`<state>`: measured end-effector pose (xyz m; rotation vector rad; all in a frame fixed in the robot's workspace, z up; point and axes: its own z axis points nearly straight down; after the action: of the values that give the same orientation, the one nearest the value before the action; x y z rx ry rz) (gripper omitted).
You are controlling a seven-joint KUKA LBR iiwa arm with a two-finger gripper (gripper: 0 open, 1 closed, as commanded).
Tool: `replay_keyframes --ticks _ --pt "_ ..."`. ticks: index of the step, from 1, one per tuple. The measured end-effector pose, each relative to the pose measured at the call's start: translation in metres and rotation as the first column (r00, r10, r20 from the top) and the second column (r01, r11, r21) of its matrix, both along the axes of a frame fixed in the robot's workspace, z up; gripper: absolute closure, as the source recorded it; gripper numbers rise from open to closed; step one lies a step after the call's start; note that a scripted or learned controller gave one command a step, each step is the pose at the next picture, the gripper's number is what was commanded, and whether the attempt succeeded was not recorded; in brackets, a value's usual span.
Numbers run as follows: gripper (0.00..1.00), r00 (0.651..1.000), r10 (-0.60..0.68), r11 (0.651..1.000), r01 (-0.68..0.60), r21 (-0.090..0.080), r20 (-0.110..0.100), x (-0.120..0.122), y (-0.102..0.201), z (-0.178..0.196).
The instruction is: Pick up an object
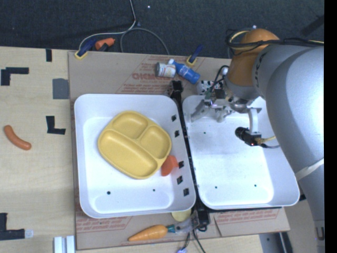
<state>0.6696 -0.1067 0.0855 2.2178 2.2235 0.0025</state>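
My claw [213, 109] hangs over the right bin [237, 188], its grip impossible to tell, nothing picked yet; yellow plate [134, 144] untouched.

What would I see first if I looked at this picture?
You'd probably spot the yellow divided plate first, lying in the left white bin, with a small orange piece touching its right edge. Next comes the big grey robot arm, reaching from the right over the top of the right white bin. A toy carrot lies on the cardboard below the bins, and a toy sausage sits far left.
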Motion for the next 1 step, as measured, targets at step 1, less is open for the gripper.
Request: replay_keyframes --ticks 1 --pt "1.0 1.0 0.001 1.0 -0.001 -0.002 0.001 -0.0003 0.0001 0.0102"
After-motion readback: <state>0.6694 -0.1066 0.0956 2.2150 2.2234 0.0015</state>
